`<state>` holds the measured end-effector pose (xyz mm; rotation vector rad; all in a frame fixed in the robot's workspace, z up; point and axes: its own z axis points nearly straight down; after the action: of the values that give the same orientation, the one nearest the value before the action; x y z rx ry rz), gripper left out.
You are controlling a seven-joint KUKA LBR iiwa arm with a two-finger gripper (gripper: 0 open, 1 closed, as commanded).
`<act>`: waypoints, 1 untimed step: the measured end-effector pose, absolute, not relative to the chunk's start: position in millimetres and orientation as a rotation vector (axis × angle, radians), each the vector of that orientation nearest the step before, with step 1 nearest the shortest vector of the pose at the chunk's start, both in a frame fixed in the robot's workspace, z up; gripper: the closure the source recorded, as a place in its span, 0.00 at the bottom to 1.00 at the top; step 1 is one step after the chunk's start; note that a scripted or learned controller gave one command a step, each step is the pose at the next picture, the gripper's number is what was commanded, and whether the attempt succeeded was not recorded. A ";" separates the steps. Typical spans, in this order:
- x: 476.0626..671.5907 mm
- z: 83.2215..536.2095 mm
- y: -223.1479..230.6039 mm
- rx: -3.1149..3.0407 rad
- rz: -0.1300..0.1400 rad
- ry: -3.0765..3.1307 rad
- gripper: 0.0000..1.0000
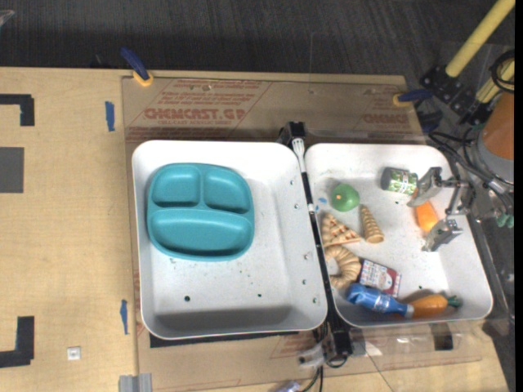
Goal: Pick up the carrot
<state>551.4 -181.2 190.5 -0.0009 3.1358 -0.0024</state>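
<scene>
In the camera view, the carrot, an orange plastic toy with a green leafy tip (431,305), lies flat against the near wall of the right-hand shallow white bin (478,268). It points along that wall, and its blunt end is just beside a blue plastic bottle (375,300). The gripper (437,207) hangs over the bin's right half, nearer the far wall and well apart from the carrot. It is released, with its two metal fingers (430,180) spread wide. A small orange wedge-shaped piece (426,216) sits in the gap, and you cannot tell whether either finger touches it. A green-and-white can (399,180) lies just beside the gripper toward the bin's middle. You are most likely still at the approach step, since nothing of the carrot is grasped. For the next move, carry the gripper toward the bin's near wall and turn it so the fingers straddle the carrot's narrow body. Then come down without catching the bottle or the bin's wall.
</scene>
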 end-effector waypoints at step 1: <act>579.5 101.4 -217.7 -0.553 -0.003 3.083 0.00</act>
<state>579.5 -217.7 101.4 -0.5525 3.0827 -0.0030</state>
